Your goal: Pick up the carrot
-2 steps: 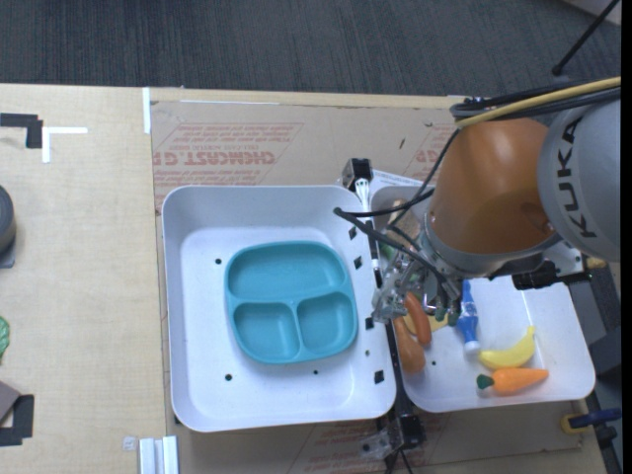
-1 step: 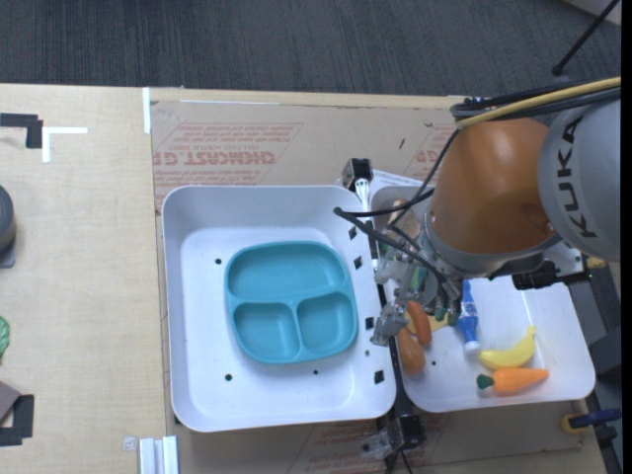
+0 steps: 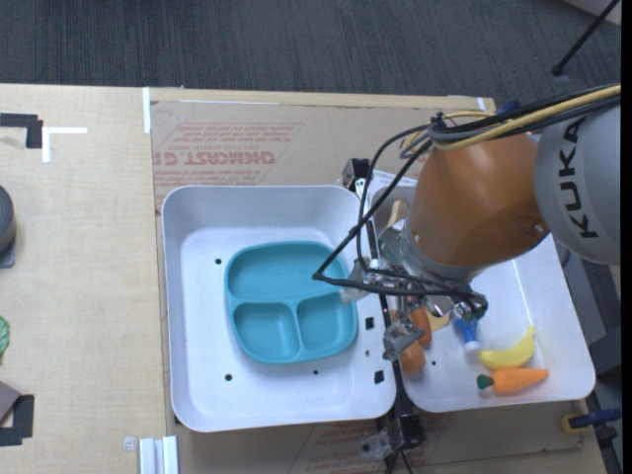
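Gripper [image 3: 407, 342] hung low over the right bin [image 3: 553, 294] near its left wall, its state impossible to judge, while the carrot [image 3: 513, 380] lay apart by a banana [image 3: 509, 350].

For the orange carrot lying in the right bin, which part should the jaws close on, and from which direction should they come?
Grip the orange toy carrot at mid-body, coming straight down from above. It lies flat, long axis roughly left to right, green stub at its left end, so the jaws should probably close across its narrow width. The yellow toy banana lies close behind, leaving little room there.
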Robot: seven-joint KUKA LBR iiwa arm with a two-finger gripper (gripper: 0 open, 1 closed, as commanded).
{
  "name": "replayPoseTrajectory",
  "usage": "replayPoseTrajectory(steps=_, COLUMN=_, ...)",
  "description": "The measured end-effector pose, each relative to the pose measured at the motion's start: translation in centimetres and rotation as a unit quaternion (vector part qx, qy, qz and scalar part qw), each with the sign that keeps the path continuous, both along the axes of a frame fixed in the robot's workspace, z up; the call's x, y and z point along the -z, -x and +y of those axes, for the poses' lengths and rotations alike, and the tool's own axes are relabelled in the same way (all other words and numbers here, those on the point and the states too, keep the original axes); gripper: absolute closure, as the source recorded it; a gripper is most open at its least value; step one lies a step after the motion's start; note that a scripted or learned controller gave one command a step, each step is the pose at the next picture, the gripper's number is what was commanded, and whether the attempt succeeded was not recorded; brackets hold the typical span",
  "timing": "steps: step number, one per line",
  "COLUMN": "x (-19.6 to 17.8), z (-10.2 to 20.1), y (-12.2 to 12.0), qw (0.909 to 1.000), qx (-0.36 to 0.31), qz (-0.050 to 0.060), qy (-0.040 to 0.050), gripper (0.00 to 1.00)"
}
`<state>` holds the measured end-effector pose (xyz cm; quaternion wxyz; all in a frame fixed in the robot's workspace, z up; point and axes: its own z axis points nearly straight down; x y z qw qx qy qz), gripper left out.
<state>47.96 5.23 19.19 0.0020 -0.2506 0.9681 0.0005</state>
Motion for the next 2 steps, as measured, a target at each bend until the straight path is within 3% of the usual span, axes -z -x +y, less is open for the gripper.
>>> replayPoseTrajectory(steps=1, x=-0.9, z=0.0, y=-0.2, qw=1.0000, qx=0.004, qz=-0.003, qy=-0.0013, gripper=1.00)
replayPoseTrajectory(steps=2, x=0.0, z=-5.8, y=-2.5, qw=0.9919, qx=0.127, qz=-0.002, qy=0.0000, gripper=1.00)
